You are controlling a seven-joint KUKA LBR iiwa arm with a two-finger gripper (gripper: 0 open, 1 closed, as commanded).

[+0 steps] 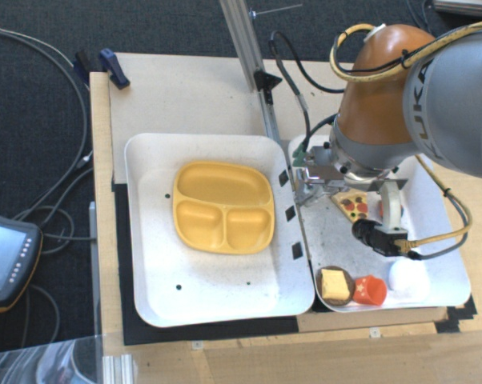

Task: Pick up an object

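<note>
Gripper (349,184) sits low over right bin (457,274), mostly hidden under the arm's wrist; open or closed, can't tell. Just below it lies a pizza slice (353,206), tan with red spots, flat on the bin floor. Near the front edge: yellow block (333,283), orange piece (370,290), white ball (407,276). Yellow tray (222,206) in left bin (145,294).

Matt yellow plastic tray (223,206); speckled white bins (153,286).
</note>
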